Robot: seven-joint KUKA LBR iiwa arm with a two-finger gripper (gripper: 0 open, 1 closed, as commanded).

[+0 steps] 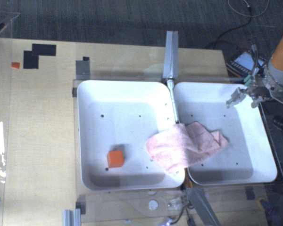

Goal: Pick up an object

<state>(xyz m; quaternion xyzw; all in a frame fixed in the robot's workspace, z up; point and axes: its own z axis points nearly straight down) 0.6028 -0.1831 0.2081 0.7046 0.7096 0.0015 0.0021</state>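
An orange cube lies in the left bin near its front left corner. A pink cloth is crumpled and draped over the divider between the two bins, partly in each. My gripper hangs over the far right part of the right bin, apart from the cloth and well away from the cube. Its two fingers are spread open with nothing between them.
A grey metal post rises behind the seam between the bins. Black markers and a small orange square sit on the wooden bench at far left. Cables and equipment lie beyond the right bin.
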